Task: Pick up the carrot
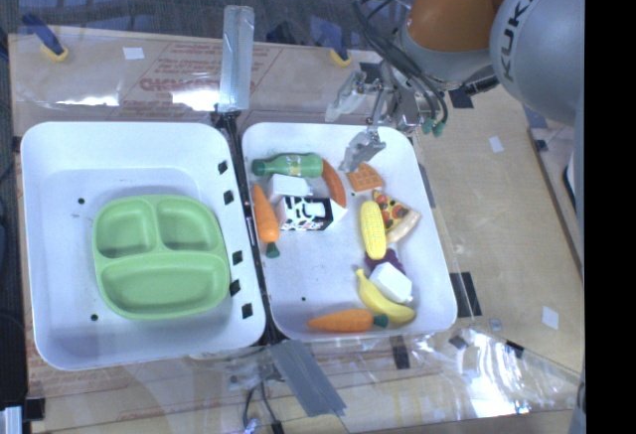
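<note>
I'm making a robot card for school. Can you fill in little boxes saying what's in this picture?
Left bin: green divided plate
Right bin: toy food
Carrots: one at the near edge, one by the left wall
Other food: corn, banana, pizza slice, green bottle
Pincer: over the right bin's far side, holding nothing
</note>
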{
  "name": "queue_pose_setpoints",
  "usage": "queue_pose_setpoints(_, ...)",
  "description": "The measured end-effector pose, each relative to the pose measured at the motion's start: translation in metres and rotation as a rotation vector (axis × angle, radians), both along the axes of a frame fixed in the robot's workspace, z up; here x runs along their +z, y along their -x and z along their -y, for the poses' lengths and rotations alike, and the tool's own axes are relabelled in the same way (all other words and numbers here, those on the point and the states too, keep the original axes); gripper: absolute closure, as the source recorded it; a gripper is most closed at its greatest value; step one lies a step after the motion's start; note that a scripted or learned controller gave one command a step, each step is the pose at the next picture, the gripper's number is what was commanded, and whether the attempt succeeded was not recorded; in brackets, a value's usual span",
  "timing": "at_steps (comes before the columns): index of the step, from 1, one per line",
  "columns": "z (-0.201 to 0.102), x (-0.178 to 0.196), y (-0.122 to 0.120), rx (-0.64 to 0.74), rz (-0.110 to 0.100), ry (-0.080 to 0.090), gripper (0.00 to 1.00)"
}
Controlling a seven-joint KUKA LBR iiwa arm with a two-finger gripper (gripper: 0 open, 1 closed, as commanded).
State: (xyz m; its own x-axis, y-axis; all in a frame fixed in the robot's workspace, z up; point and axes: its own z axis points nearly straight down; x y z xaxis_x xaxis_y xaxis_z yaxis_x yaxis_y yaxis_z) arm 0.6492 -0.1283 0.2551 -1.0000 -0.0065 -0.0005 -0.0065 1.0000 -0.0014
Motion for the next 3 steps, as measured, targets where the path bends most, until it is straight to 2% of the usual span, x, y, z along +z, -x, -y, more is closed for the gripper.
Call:
queue_pose_setpoints(1, -0.041, -0.05, 0.031, -0.053, -0.004, -0.003, 0.0)
queue_pose_setpoints(2, -0.006, -0.134, 0.004, 0.224, 0.02, 0.003, 0.0)
queue_pose_setpoints(3, 0.029, -0.146, 0.011, 0.353, 0.023, 0.003, 0.0)
